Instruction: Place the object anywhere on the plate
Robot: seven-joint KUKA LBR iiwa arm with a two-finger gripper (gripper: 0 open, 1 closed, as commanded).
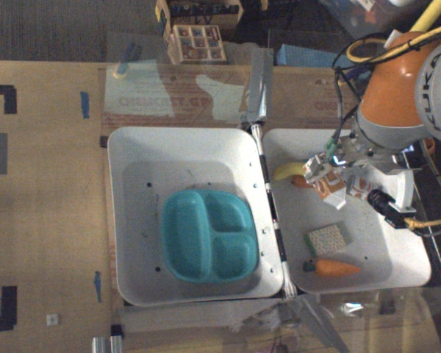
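Note:
A teal divided plate point(208, 235) lies in the left bin point(132, 160), toward its front right. My gripper point(328, 173) hangs low over the back of the right bin point(411, 271). It is right above an orange and white carton point(344, 189) and just right of a yellow banana point(287, 171). A small reddish piece point(300, 182) sits by the banana's end. The gripper body hides whatever contact there is with the carton.
Toward the front of the right bin lie a beige checkered square point(328, 239) and an orange carrot point(335, 268). A metal divider point(268, 212) separates the two bins. Cardboard boxes point(197, 20) stand beyond the bench at the back.

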